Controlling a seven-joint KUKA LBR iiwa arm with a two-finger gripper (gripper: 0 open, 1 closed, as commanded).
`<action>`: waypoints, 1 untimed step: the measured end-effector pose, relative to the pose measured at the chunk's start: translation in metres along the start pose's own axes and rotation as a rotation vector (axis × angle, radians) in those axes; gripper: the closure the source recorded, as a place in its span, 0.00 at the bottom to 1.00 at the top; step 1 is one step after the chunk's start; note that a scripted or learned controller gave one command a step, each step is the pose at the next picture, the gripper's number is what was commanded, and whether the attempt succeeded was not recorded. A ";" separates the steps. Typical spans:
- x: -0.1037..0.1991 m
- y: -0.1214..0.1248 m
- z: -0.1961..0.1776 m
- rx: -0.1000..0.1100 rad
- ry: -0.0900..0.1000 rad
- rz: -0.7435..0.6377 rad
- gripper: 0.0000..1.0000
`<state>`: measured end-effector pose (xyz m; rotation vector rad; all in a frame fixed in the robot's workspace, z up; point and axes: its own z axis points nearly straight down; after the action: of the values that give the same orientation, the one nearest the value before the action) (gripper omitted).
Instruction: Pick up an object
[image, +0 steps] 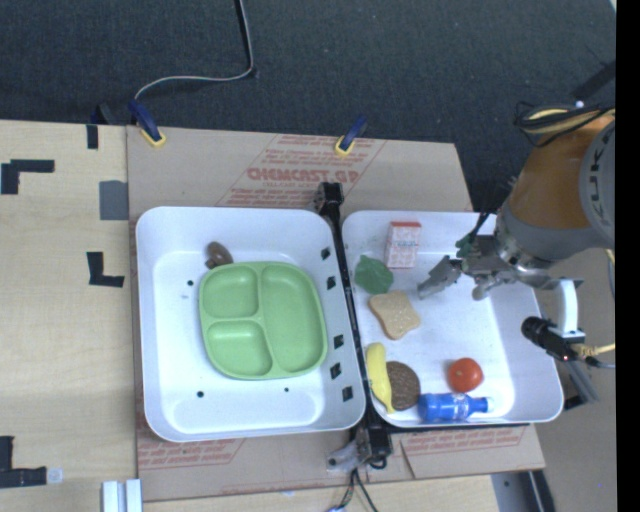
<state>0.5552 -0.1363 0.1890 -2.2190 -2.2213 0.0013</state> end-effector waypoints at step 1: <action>0.034 0.011 0.090 0.002 0.000 0.000 0.00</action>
<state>0.5659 -0.1019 0.0986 -2.2177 -2.2202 0.0035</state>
